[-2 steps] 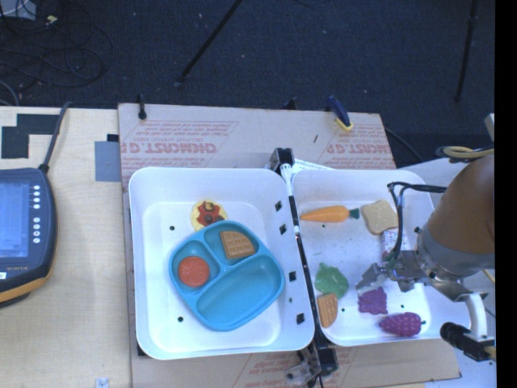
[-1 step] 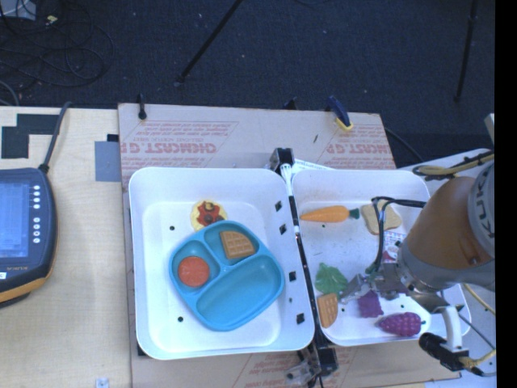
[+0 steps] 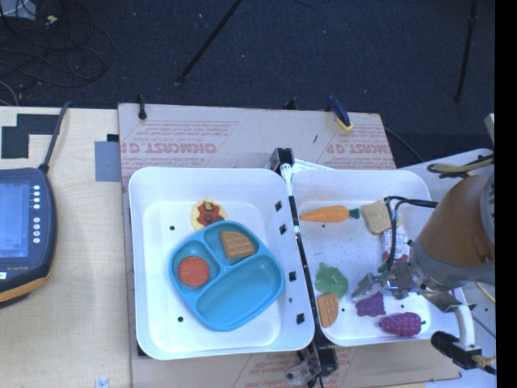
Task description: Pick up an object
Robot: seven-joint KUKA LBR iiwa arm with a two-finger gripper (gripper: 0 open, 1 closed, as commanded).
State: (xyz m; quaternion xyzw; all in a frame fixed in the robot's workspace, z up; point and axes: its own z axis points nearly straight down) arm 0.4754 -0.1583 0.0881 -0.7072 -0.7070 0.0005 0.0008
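Camera view, from above at a slant. Two white bins side by side on cardboard over the tabletop [image 3: 81,314].

Left bin [image 3: 153,330]: blue tray [image 3: 234,297] with a red disc [image 3: 193,271] and a waffle [image 3: 236,244] in its two small compartments; a small yellow-and-red piece [image 3: 208,213] lies just beyond the tray.

Right bin [image 3: 355,188]: carrot [image 3: 325,214] and bread slice [image 3: 376,217] near the far wall; green leaf [image 3: 330,280], orange wedge [image 3: 327,309], purple piece [image 3: 370,304] and purple grapes [image 3: 401,323] toward the near side.

Arm [image 3: 452,233] reaches in from the right. Jaws [image 3: 378,282] sit low between leaf and purple piece; open or closed, cannot tell. Nothing seen held.

Pendant [image 3: 20,229] at far left.
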